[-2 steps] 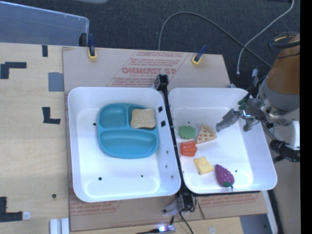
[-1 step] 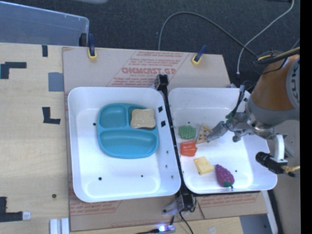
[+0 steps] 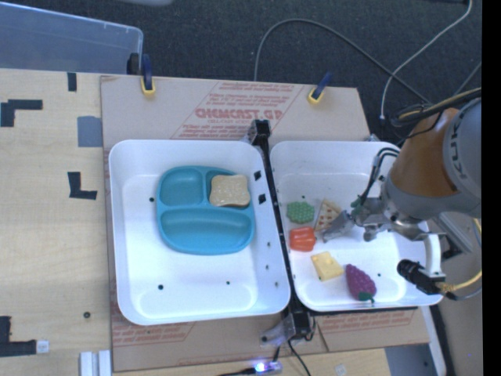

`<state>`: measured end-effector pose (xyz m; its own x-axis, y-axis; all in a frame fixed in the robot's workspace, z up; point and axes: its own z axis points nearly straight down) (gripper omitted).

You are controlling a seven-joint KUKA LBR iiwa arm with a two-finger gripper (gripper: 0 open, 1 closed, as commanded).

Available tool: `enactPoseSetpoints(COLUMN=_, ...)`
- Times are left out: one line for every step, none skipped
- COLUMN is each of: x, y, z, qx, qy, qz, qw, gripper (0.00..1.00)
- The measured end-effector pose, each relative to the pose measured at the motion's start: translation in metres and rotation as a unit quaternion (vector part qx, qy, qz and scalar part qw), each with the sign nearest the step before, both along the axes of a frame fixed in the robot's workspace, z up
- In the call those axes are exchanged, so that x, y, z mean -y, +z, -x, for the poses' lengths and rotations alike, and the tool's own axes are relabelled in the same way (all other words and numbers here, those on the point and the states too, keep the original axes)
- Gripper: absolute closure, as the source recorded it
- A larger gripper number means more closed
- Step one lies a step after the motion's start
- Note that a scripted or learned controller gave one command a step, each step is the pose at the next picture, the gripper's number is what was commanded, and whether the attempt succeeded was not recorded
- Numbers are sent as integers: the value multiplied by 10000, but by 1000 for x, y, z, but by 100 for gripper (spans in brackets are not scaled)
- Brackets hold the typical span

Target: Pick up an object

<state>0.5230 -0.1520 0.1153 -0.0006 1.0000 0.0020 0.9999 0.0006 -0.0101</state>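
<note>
Your gripper [image 3: 342, 224] sits low in the right bin [image 3: 333, 159], beside the cracker [image 3: 326, 211]; whether it's apart or together, you can't tell.

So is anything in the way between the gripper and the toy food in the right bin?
Nothing visible blocks it. The gripper is low in the right bin, right at the tan cracker piece. The green piece, red piece, yellow piece and purple grapes lie uncovered around it.
</note>
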Motion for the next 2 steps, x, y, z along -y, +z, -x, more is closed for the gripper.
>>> enactPoseSetpoints(x=0, y=11, z=-1, qx=5, qy=9, qz=-3, qw=10000, gripper=100)
enactPoseSetpoints(x=-2, y=71, z=1, qx=58, qy=5, qz=14, qw=10000, gripper=100)
